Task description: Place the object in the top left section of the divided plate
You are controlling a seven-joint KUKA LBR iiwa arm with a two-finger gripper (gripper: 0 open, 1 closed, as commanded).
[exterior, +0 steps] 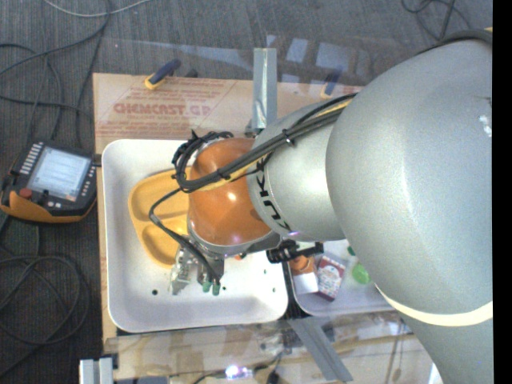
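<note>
Seemingly the placing is not yet done: the green-tipped two-finger gripper (198, 282) is poised just beside the yellow divided plate (148, 206); its grasp cannot be judged, nor the object located.

The arm (376, 190) hides most of the yellow divided plate (148, 206).

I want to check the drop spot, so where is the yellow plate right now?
The yellow plate lies in the left white bin, toward its left side, with the arm's orange band covering its right part and the gripper just below it.
</note>
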